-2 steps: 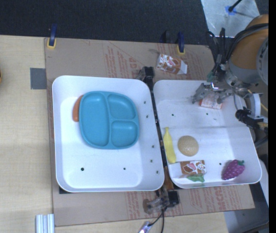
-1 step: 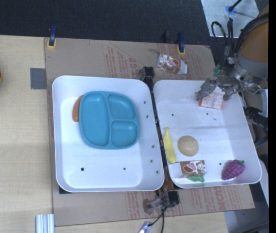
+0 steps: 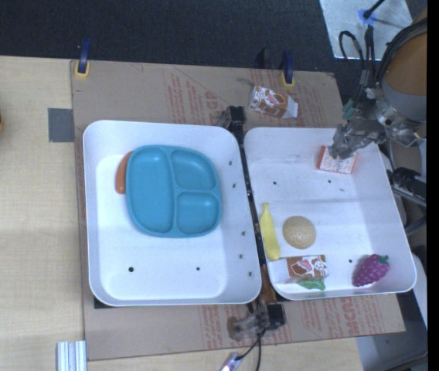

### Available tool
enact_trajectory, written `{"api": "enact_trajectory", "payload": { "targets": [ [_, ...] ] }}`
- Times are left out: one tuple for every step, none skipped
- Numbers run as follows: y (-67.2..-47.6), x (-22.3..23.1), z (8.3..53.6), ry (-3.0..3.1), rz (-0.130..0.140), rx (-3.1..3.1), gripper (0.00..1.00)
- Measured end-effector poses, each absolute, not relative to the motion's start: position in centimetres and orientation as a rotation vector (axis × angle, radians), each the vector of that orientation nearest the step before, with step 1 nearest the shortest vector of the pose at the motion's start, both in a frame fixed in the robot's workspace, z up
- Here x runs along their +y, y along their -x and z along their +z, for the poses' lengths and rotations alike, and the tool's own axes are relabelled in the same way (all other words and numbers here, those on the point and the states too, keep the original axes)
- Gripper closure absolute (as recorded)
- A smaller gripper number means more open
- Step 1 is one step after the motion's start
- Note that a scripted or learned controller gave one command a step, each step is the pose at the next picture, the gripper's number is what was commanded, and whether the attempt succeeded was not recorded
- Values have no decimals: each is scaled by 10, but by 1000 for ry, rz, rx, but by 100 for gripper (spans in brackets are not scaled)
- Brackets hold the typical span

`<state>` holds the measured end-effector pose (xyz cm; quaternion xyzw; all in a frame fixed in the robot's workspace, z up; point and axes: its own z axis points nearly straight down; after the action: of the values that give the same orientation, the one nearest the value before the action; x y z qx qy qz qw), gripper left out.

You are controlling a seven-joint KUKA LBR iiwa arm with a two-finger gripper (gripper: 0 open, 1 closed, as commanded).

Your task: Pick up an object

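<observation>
Small orange-and-white packet (image 3: 336,161) flat near right bin's (image 3: 374,207) far wall.

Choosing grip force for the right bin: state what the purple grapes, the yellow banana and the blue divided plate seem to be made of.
Purple grapes: likely moulded plastic or rubber, with a bumpy surface of one even colour.
Yellow banana: probably smooth toy plastic, flat uniform yellow.
Blue divided plate, in the left bin: looks like hard plastic, matte to satin, with moulded compartment ridges.

Blue tray (image 3: 175,190), purple grapes (image 3: 370,270)
</observation>
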<state>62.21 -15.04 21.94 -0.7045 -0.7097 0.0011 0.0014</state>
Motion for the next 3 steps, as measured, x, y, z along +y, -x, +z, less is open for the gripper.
{"api": "enact_trajectory", "payload": {
  "targets": [
    [-622,-150,219,2211,4,-2228,0],
    [-549,-124,143,2214,7,-2224,0],
    [-549,-125,153,2209,10,-2229,100]
  ]
}}
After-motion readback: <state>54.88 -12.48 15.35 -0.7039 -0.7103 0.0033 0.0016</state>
